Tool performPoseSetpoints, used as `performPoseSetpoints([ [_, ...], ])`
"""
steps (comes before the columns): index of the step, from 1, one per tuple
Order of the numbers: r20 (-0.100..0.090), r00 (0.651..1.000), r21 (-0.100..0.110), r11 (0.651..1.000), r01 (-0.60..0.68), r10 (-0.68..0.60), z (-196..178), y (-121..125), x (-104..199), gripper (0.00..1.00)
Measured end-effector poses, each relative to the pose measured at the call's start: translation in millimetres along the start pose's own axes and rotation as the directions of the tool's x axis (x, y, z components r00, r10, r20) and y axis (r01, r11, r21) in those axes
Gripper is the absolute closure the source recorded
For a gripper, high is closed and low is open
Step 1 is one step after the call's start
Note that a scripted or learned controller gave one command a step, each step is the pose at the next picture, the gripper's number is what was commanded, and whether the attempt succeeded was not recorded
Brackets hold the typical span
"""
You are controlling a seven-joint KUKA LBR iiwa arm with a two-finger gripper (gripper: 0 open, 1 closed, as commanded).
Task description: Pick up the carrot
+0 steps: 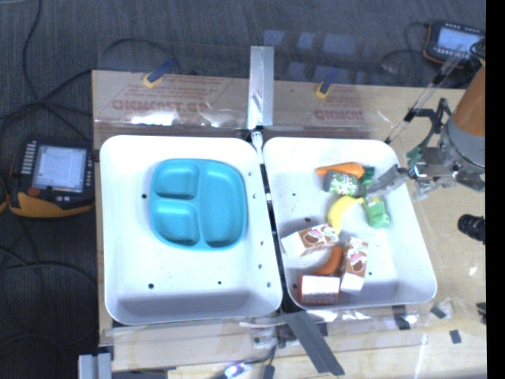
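We cannot tell from this view how the gripper is set; it reaches in low from the right, its tip just beside the carrot and nothing visibly lifted. The carrot lies flat near the far wall of the right bin, touching a green-and-white packet, with a banana just below and a green block to the right. We judge the pick not yet made: approach looks nearly done, closing and lifting remain. Nearer the front lie small cartons and a sausage. The left bin holds a blue divided plate. Both bins sit on a wooden bench, with handheld pendants and cables on dark carpet around it.
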State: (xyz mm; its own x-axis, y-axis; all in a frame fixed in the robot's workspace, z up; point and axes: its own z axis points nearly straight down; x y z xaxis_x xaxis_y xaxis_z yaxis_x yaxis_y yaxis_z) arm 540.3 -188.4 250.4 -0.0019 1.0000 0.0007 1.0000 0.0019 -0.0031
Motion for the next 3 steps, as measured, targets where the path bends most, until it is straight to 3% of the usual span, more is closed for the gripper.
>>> performPoseSetpoints([
  [1, 0.005, 1.000, 0.001, 1.000, 0.004, -0.004, 58, 63, -36, 0.00],
  [2, -0.004, 0.993, -0.002, 0.993, -0.114, 0.114, 139, 130, -24, 0.00],
  [3, 0.014, 0.984, -0.012, 0.984, 0.178, -0.178, 147, 133, -8, 0.00],
])
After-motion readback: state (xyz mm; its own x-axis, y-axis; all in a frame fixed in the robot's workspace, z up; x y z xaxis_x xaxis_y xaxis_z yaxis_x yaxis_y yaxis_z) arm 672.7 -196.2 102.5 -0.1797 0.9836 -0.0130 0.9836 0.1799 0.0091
